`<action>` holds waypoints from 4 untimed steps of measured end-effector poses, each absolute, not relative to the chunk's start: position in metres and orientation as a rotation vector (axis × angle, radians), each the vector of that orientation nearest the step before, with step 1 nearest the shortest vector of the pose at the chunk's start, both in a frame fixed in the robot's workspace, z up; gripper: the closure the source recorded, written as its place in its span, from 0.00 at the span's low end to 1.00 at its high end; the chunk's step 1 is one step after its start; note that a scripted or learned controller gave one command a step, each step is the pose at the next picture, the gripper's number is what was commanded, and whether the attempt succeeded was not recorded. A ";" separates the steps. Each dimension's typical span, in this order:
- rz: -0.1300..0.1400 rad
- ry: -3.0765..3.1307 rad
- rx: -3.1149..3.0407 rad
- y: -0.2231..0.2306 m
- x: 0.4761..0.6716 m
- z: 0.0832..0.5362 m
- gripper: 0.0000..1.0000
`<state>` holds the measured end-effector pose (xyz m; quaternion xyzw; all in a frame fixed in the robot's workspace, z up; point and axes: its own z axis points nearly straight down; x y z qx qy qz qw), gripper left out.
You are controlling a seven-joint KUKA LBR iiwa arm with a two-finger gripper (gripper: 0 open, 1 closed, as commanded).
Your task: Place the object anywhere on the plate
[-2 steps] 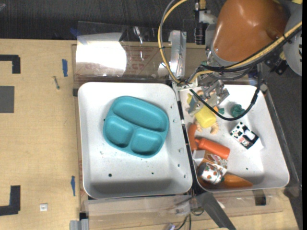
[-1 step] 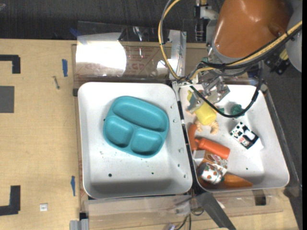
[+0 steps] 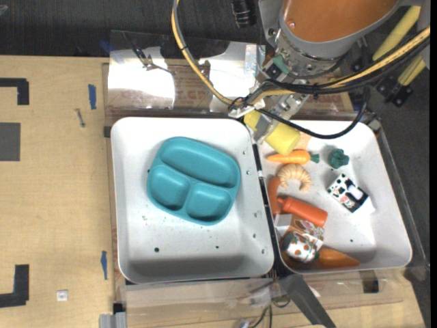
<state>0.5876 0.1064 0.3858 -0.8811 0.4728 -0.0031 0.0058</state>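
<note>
A teal three-compartment plate (image 3: 194, 179) lies in the left bin (image 3: 136, 238) with nothing on it. My gripper (image 3: 272, 112) hangs low over the back left corner of the right bin (image 3: 389, 203), under the arm's orange band. Just beneath it sits a yellow object (image 3: 281, 137), partly hidden by the gripper body. Whether the gripper touches the yellow object cannot be made out.
The right bin also holds a carrot (image 3: 290, 158), a croissant (image 3: 293, 176), a green piece (image 3: 336, 158), a black-and-white block (image 3: 347, 192), an orange bottle (image 3: 304, 211), a can (image 3: 302, 245) and another carrot (image 3: 336, 257). Cables (image 3: 205, 74) loop behind the bins.
</note>
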 end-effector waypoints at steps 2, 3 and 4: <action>0.002 1.266 -2.870 0.119 0.580 0.163 0.00; -0.002 1.263 -2.863 0.123 0.581 0.175 1.00; 0.000 1.263 -2.863 0.122 0.581 0.175 0.00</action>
